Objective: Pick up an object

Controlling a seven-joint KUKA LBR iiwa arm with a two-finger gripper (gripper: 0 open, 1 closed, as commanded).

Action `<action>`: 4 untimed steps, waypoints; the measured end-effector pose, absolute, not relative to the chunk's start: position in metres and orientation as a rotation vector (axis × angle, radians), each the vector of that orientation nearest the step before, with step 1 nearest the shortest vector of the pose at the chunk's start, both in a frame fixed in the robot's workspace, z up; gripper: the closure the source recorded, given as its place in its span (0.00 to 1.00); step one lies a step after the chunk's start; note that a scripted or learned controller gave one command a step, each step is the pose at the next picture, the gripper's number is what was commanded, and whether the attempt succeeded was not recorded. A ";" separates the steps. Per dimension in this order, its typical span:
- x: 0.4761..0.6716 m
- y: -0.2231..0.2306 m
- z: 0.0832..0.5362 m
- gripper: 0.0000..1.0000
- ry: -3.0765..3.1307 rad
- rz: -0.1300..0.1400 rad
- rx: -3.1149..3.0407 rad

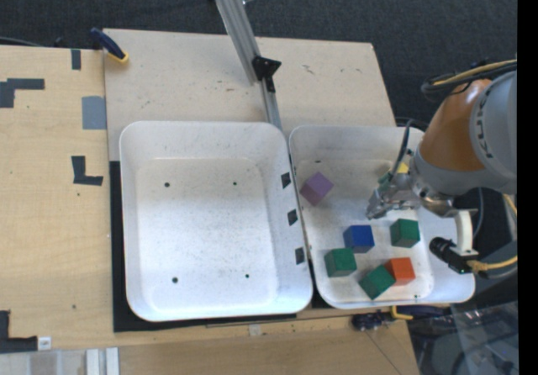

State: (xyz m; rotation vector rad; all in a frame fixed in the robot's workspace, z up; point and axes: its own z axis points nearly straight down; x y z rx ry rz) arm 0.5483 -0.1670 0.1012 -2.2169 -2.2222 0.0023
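Observation:
Several small blocks lie in the right bin [336,142]. A purple block [316,187] sits toward its left side. A blue block [359,236] lies near the middle, with a green block [340,261] below-left of it. Another green block [405,232] sits right of the blue one. A third green block [377,281] touches an orange block [402,269] near the front wall. My gripper [382,202] hangs low over the bin, just above and between the blue block and the right green block. Nothing shows between its tips.
The left bin [134,146] stands beside the right one on the wooden bench. A slanted metal pole [239,24] runs down to a black clamp at the bins' back edge. A blue and yellow tool [109,45] lies at the back left.

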 end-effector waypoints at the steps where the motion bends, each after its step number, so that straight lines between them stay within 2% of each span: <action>1: 0.544 -0.169 0.145 1.00 -2.224 -0.002 -2.222; 2: 0.549 -0.173 0.207 1.00 -2.227 -0.004 -2.224; 3: 0.549 -0.172 0.206 1.00 -2.222 0.001 -2.220; 4: 0.540 -0.111 0.203 1.00 -2.226 0.000 -2.213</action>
